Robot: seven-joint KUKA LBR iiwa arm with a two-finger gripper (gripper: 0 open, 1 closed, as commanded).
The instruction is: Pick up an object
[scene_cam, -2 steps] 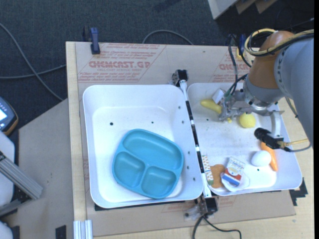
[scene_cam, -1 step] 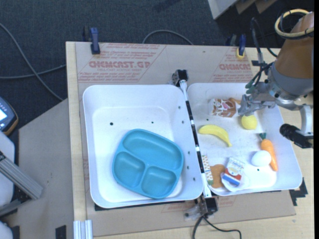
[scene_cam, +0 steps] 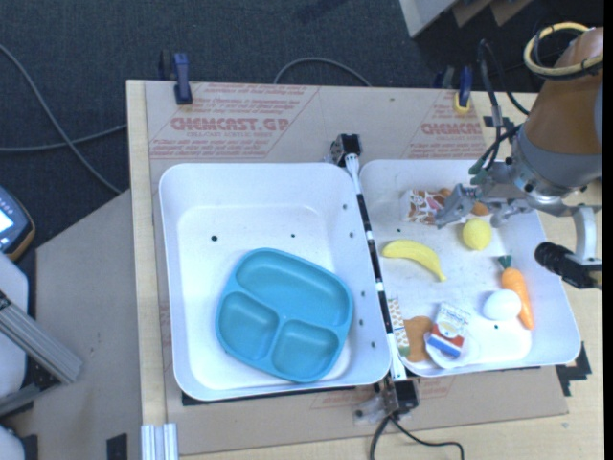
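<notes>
Honestly, whether my gripper (scene_cam: 466, 205) is open or closed, I cannot tell; beside the small yellow lemon (scene_cam: 476, 235), it could nudge it rolling away.

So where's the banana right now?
The banana lies in the right bin, near its left wall, just left of the yellow lemon and up from the snack packet. The gripper hangs above the lemon.
</notes>
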